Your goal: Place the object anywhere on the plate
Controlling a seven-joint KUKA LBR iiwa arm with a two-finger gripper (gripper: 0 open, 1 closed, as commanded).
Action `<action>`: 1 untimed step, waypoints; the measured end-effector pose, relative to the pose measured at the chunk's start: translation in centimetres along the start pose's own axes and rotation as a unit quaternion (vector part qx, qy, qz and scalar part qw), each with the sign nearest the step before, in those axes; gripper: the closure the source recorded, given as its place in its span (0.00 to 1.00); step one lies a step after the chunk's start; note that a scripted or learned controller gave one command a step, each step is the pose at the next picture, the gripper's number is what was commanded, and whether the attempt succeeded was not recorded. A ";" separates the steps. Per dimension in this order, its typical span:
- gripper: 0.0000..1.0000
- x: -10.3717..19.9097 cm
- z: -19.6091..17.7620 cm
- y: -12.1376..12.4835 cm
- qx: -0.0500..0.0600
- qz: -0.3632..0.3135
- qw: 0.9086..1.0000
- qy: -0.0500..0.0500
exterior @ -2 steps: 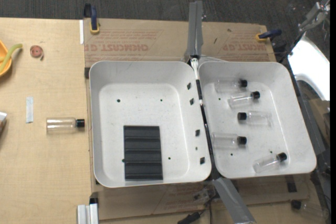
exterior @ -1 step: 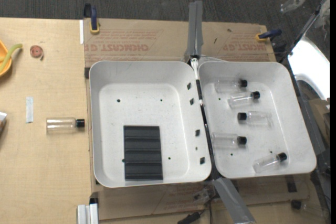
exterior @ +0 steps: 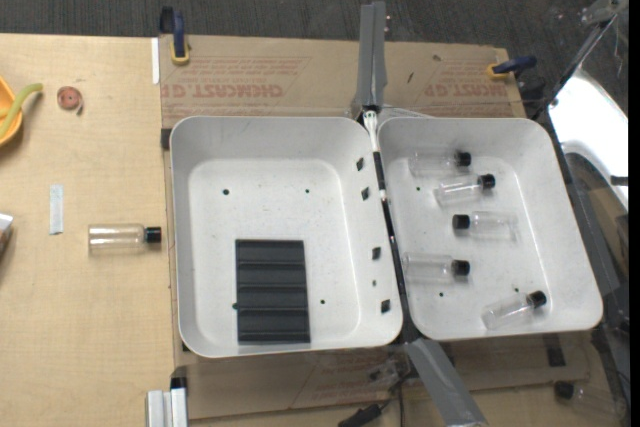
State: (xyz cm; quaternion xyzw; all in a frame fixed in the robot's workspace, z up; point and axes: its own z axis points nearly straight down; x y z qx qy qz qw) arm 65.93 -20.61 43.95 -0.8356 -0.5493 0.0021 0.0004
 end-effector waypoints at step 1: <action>0.00 6.4 0.0 -2.8 0.001 0.097 0.995 0.000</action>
